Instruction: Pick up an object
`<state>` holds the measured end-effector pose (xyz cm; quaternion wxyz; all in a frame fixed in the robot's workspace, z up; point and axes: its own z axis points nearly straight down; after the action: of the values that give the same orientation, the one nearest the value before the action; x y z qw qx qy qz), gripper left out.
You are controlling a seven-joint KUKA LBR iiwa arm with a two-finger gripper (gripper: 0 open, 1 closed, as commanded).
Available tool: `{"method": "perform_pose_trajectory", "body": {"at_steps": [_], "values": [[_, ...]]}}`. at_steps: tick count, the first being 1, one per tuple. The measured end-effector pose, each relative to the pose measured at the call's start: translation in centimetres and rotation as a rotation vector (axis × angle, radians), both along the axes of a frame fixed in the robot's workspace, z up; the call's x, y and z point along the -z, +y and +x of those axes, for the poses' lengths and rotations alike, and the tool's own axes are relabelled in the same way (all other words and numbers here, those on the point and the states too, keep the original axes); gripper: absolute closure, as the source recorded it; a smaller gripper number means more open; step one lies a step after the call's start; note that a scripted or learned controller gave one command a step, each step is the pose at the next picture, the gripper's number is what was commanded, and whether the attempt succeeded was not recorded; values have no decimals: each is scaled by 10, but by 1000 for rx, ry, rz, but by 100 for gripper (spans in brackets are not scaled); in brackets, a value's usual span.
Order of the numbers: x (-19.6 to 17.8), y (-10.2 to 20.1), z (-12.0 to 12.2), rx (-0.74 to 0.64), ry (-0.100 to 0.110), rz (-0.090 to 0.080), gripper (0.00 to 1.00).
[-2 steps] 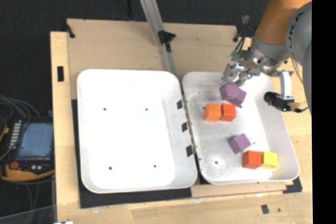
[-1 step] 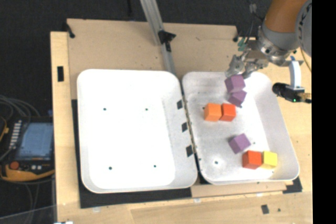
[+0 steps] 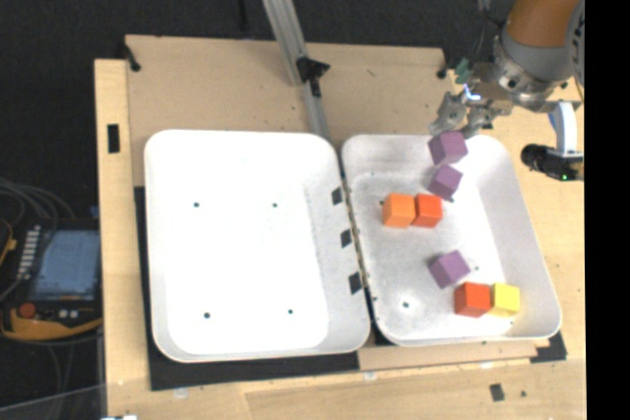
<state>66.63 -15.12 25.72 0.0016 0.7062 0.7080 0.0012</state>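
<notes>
Purple is the cube (image 3: 449,148) directly under my gripper (image 3: 461,118), at the far edge of the right bin (image 3: 522,211); its top touches my fingertips, yet I cannot tell whether I am gripping it or only hanging over it, nor whether I am open or closed. A second purple cube (image 3: 445,180) sits just below the first, nearly touching it. Toward the bin's middle, an orange cube (image 3: 399,210) and a red-orange cube (image 3: 428,210) stand side by side, touching. Nearer the front lie a third purple cube (image 3: 450,268), then a red cube (image 3: 472,298) against a yellow cube (image 3: 506,297). The left bin (image 3: 241,241) sits alongside.
</notes>
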Motion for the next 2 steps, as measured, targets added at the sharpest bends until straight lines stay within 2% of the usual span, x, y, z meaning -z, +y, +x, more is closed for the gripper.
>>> {"method": "perform_pose_trajectory", "body": {"at_steps": [2], "values": [[-8, 110, -9, -3, 5, 2, 100]]}}
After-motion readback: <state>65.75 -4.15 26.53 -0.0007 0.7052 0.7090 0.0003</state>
